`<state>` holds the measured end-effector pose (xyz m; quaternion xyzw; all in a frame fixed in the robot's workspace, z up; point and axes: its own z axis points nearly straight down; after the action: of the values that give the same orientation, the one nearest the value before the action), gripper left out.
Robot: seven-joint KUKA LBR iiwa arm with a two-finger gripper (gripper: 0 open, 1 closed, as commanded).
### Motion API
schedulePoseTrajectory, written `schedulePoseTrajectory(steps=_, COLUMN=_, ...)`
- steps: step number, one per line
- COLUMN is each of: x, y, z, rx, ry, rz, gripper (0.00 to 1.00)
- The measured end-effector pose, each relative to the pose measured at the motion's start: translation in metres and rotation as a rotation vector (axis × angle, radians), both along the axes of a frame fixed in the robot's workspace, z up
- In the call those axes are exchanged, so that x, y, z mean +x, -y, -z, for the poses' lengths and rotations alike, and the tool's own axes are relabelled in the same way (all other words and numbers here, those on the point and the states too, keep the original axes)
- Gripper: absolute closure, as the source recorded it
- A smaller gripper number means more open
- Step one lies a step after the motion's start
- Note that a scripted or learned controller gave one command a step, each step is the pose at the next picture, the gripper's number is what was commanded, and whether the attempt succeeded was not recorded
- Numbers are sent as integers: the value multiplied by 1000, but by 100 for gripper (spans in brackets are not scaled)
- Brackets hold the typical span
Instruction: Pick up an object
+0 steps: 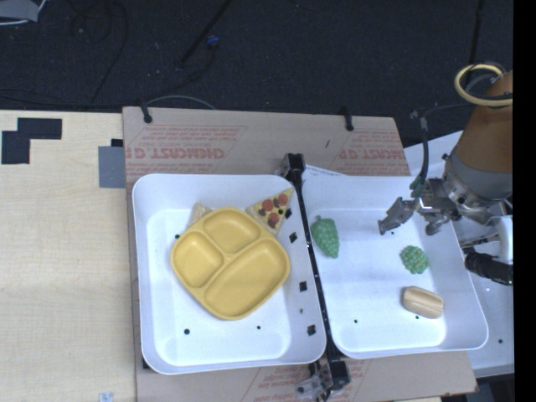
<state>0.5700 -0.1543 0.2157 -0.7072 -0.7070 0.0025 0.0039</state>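
In the right bin (377, 337) lie three objects: a green bunch of grapes (325, 235) near the left wall, a small green broccoli piece (413, 259) toward the right, and a tan bread roll (422, 301) below it. My gripper (414, 221) hangs over the bin's upper right part, just above the broccoli piece in the image. Its two dark fingers (392, 222) are spread apart, open, with nothing between them.
The left bin (159, 325) holds a yellow divided plate (232, 262) and a toy pizza slice (273, 209) against the divider. A black clamp rail (306, 258) separates the bins. The grey and orange arm (486, 141) comes in from the right.
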Motion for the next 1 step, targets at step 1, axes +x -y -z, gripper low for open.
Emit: schedulePoseTrajectory(steps=1, x=2, y=3, z=63, rx=0, ry=-1, rz=0, gripper=0)
